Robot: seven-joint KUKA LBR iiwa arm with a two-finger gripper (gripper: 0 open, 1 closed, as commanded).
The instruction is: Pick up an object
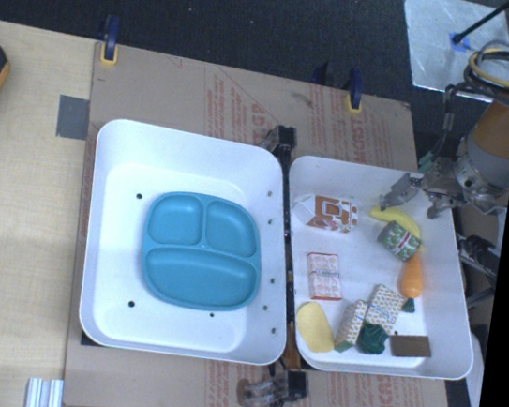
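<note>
Because the gripper hangs over the far right part of the right bin, you may take the toy banana just below it as the likeliest thing to pick. It lies near the bin's far wall, touching or almost touching the green can on its near side. Its long axis runs roughly left to right across the view, one tip toward the bin's middle, the other toward the arm. Judge it light, stiff and smooth-skinned, so it may slide; close across its narrow middle, at right angles to the long axis, and keep clear of the can.

You can see the fingers spread apart with nothing between them, so the pincer is wide and holds nothing.

Moving outward, the can lies on its side, tilted, and would roll under a glancing touch. Just nearer you sits an orange carrot-shaped toy, long axis running near to far. A white packet with brown print lies at the bin's far left, a small red-and-white card below it. Along the near wall sit a pale yellow piece, patterned boxes, a dark green lump and a brown bar.

Beside it, the left bin holds a blue divided plate.
</note>
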